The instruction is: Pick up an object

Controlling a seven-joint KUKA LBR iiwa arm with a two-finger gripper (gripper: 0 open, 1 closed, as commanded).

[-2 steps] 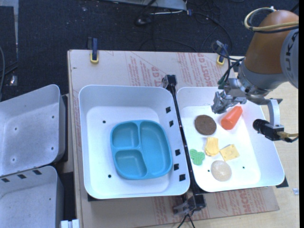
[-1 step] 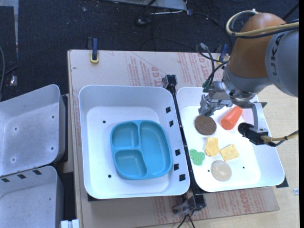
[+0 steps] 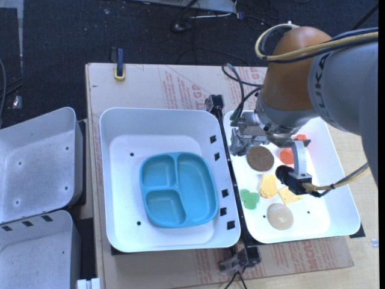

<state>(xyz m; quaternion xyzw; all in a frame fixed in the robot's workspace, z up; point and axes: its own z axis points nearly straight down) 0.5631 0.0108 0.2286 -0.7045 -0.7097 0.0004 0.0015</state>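
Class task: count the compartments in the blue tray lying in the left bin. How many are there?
3. The blue tray has one small compartment at its upper left, one below it at the lower left, and one long compartment down its right side. None look hidden.

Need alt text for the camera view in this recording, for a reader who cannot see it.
A grey arm with an orange band reaches from the right, its gripper low over the right bin, which holds small food-like pieces, including a brown disc. The left bin holds a blue divided tray.

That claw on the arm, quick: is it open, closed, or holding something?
Gripper: cannot be told from this view; it hangs over the right bin, near the brown disc.
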